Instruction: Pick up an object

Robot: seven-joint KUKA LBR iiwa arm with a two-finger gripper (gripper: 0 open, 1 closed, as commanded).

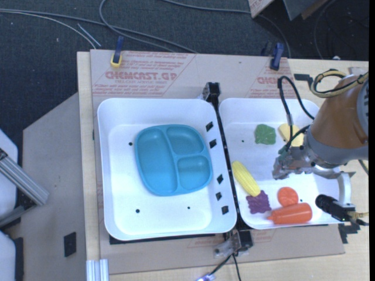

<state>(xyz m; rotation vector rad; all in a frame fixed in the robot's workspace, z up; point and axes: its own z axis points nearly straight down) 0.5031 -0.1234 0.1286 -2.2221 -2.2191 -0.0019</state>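
Observation:
The right bin (246, 113) holds several toy foods: a green broccoli-like piece (265, 134), a yellow corn cob (246, 178), a purple grape bunch (258, 203), an orange-red round piece (287, 195) and a long orange-red piece (292, 214). A yellow item (288, 132) peeks out beside the arm. My gripper (287, 166) hangs over the middle of the right bin, just above the round piece and right of the corn. Nothing shows between its tips.
The left bin (111, 174) carries a blue divided plate (173, 158). A black clip strip (217, 157) runs between the bins. Cables (293, 98) loop over the arm and right bin; cardboard (146, 75) lies under both bins.

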